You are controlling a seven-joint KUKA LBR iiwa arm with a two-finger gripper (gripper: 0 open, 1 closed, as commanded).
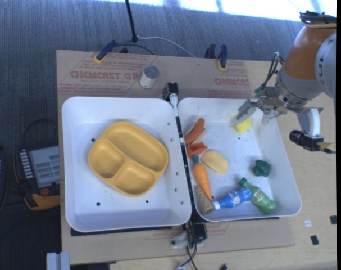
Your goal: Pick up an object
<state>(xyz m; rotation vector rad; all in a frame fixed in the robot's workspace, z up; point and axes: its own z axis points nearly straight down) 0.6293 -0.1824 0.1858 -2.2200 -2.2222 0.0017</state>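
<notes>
camera view has the left bin (74, 151) holding a yellow divided plate (128, 158), the right bin (282, 167) with the arm (308, 55) over its far corner, its gripper (259, 110) spread open and grasping nothing just beside a small yellow object (243, 125), with a carrot (202, 180) and a green bottle (259, 197) nearer the front.

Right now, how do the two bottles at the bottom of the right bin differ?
The blue bottle is blue with a white cap end pointing left toward the carrot; the green bottle is green and points its neck up-left. The blue one lies nearly level in the view, the green one slants down to the right. Both lie on their sides, touching, in the right bin.
</notes>
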